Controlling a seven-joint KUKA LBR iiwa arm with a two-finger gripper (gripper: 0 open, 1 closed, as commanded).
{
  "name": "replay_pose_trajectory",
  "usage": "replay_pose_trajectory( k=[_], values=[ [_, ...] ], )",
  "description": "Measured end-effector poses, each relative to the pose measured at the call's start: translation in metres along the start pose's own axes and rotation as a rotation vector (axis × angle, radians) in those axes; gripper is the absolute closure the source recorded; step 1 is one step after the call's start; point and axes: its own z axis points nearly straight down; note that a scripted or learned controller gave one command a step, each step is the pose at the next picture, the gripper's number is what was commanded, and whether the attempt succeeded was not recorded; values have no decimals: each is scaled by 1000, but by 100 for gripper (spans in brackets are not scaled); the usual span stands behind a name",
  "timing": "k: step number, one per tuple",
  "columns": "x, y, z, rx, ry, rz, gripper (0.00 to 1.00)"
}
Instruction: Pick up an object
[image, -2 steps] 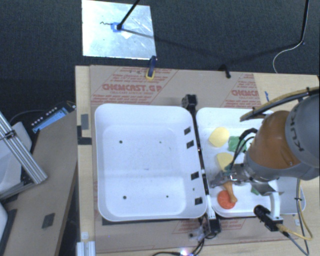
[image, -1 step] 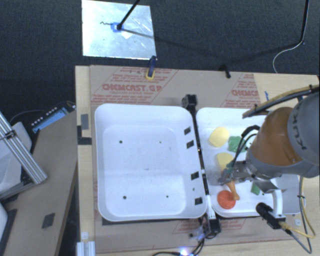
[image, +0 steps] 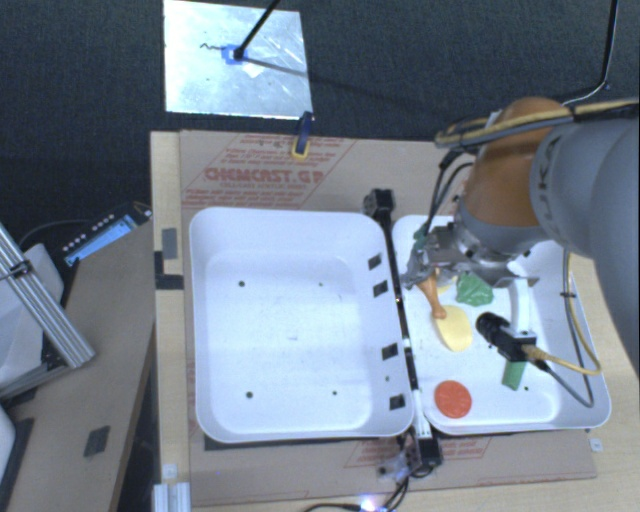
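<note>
Below, glossy white bin (image: 500, 415), flat orange disc (image: 453, 399), pale yellow spoon (image: 450, 320)

Grey arm (image: 590, 185), orange band (image: 510, 165), black cables.

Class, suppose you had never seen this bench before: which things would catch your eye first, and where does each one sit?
The big grey arm with its orange band reaches in from the right and hangs over the right bin. Beneath it lie bright pieces: a yellow spoon-shaped thing near the bin's middle, an orange-red disc at its near left corner, and a green piece beside the arm. The left bin is a broad white tray.
</note>
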Motion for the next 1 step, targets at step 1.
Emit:
replay_pose_trajectory(
  k=[1],
  values=[
    [61,-15,2,16,1,4,100]
  ],
)
